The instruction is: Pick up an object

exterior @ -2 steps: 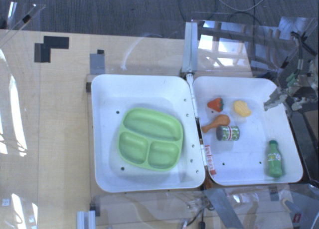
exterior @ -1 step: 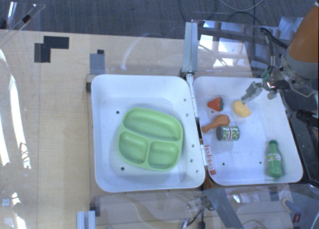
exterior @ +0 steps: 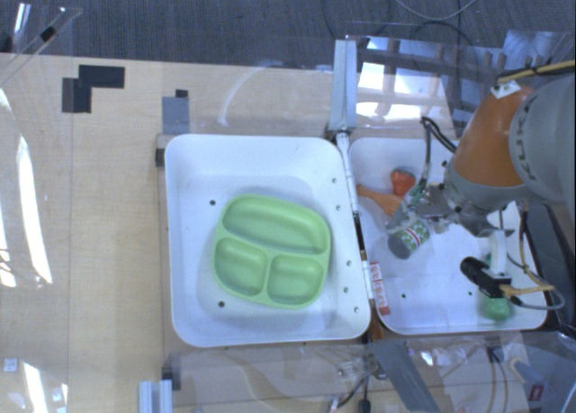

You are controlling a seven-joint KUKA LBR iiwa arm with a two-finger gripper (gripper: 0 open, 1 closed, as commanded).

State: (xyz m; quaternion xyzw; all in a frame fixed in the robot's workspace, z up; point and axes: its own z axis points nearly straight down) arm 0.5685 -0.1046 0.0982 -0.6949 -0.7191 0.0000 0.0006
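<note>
We are reaching our gripper down to the can at the right of the frame, we cannot tell if its jaws are gripping, and next we think we need to squeeze and lift.

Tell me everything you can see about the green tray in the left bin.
The green tray is pale green, looks like smooth plastic, and has rounded corners. It has three compartments: one long one along the far side and two smaller ones side by side at the near side. All three look bare. It lies flat, slightly turned, near the middle of the left bin, resting on the bin's white floor. Nothing else touches it.
</note>
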